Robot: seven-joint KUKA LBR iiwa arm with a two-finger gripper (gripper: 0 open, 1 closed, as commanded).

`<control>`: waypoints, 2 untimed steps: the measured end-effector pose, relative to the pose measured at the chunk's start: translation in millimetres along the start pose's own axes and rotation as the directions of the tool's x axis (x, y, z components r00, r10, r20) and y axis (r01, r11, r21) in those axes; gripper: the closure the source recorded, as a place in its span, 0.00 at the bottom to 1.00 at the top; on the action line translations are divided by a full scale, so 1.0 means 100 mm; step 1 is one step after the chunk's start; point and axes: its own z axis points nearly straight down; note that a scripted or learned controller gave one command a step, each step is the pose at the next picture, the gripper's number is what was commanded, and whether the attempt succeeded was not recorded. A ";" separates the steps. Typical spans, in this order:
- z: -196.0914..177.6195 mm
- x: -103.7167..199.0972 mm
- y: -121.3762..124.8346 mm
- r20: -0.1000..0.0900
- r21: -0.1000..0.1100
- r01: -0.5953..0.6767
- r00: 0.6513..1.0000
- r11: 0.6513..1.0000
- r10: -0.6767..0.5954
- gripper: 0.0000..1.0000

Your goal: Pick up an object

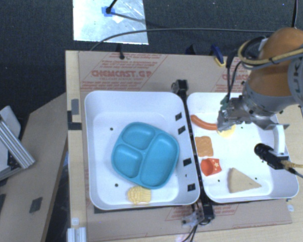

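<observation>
While my gripper [226, 125] hangs low over yellow piece [227, 130] in right bin [288, 183], grip state: cannot tell. Orange sausage [202, 121] just left; bin's dividing edge beyond. Open white floor right of me.

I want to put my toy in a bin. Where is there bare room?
Left white bin: bare floor along the top, above the blue divided plastic plate, and a strip down its left. Right white bin: a patch between the tan wedge and the claw. Its left side is crowded with toy food.
</observation>
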 end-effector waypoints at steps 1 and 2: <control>-0.05 0.53 0.17 0.000 -0.001 0.000 1.000 1.000 0.000 1.00; 0.14 1.10 0.28 0.000 0.001 0.000 1.000 1.000 0.000 1.00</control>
